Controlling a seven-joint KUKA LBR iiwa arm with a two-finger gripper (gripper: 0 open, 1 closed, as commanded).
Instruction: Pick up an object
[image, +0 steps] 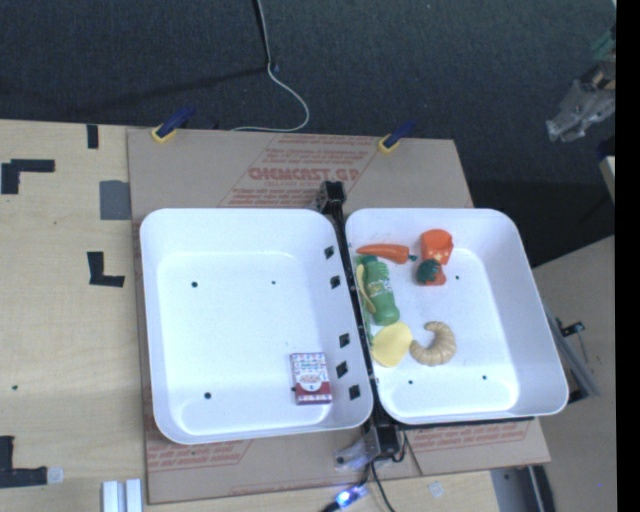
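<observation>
The right bin (500, 300) holds several toy foods: an orange carrot (383, 253), an orange pepper (436, 243), a small red and green piece (430, 272), a green packet (377, 290), a yellow piece (391, 344) and a tan croissant (434, 343). They cluster against the bin's left wall and centre. A small red and white box (311, 377) lies near the front right corner of the left bin (200, 330). My gripper (578, 108) hangs at the view's top right, beyond the bins and well away from every object.
The bins sit side by side on a cardboard sheet (290, 170) held by blue and yellow clamps (172, 124). A thin cable (285, 85) trails across the dark floor behind. Black clips (335, 195) join the bins at the middle divider.
</observation>
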